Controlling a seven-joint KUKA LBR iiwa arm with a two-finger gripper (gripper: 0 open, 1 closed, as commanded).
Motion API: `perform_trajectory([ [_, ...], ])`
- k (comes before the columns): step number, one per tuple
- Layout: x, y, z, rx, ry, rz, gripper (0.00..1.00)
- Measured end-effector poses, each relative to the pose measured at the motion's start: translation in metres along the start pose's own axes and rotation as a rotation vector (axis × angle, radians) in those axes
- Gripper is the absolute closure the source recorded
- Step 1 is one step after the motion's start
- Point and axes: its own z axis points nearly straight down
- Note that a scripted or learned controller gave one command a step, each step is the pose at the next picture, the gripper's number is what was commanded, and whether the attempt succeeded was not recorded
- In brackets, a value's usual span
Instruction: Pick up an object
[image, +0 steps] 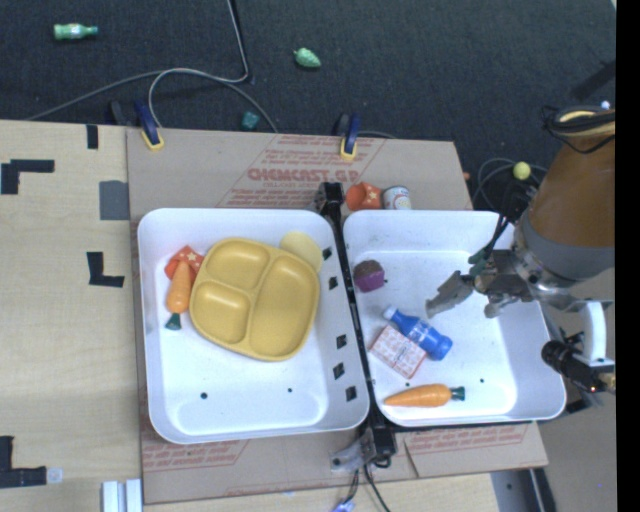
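The left bin (160, 380) holds a yellow plate (253, 297); in the right bin (500, 225), a plum (369, 274), blue bottle (418, 333) and carrot (422, 396) (near the front edge) lie untouched; the gripper (468, 293) hangs spread apart, clasping nothing, so the pick is not yet made; clear floor surrounds the bottle.

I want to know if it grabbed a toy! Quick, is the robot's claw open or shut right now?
Gripper: open, with nothing between its fingers, over the right bin, just up and right of the blue bottle.
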Motion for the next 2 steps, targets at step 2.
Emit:
perform_trajectory([
  [2,-0.015,0.021,0.172,-0.008,0.003,0.0,0.0],
])
